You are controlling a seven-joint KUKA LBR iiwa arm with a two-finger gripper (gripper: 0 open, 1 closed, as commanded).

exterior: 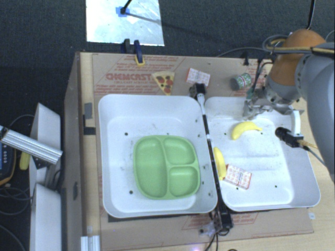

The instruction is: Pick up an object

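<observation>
Overhead view of my rig: the tool [252, 109] hangs over the far edge of the right bin [301, 190], just beyond a banana [244, 129] lying on the bin floor; I cannot tell its state. A second banana [220, 162] lies along that bin's left wall, beside a small card [238, 177]. In the left bin [112, 192] I see a green plate [166, 167].

red "CHEMCAST" lettering on brown board [125, 77], smaller print unreadable
</observation>
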